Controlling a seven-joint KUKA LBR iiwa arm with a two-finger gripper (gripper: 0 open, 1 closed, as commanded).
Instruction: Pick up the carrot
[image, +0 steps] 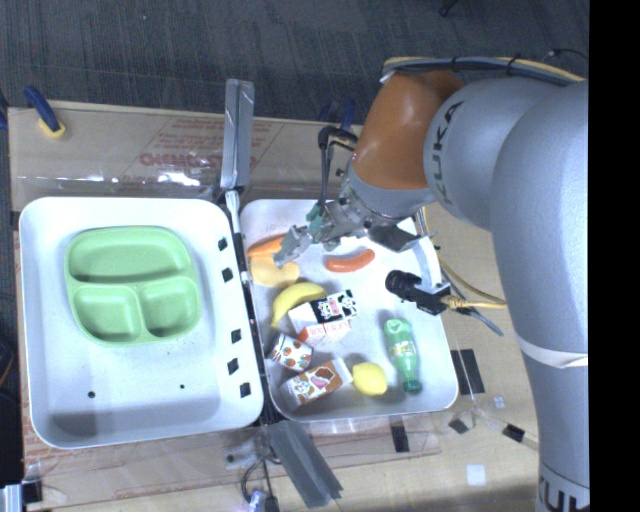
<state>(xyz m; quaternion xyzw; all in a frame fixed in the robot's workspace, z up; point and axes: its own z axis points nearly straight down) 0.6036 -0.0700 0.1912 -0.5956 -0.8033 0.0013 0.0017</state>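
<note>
The carrot (262, 243) is a small orange piece lying in the top left corner of the right bin (440, 385), close to the divider between the bins. My gripper (296, 243) hangs low over the bin, its tip just right of the carrot and overlapping the carrot's right end. From this angle the tip reads as one grey shape, and nothing shows as lifted. The grey arm with its orange band (400, 130) reaches in from the upper right and hides the bin's back right corner.
The right bin also holds a pale orange item (266, 271), a red sausage (349, 262), a banana (296, 298), a milk carton (327, 311), two small cartons (306, 368), a lemon (369, 378) and a green bottle (402, 352). A green divided tray (132, 283) sits in the left bin (60, 400).
</note>
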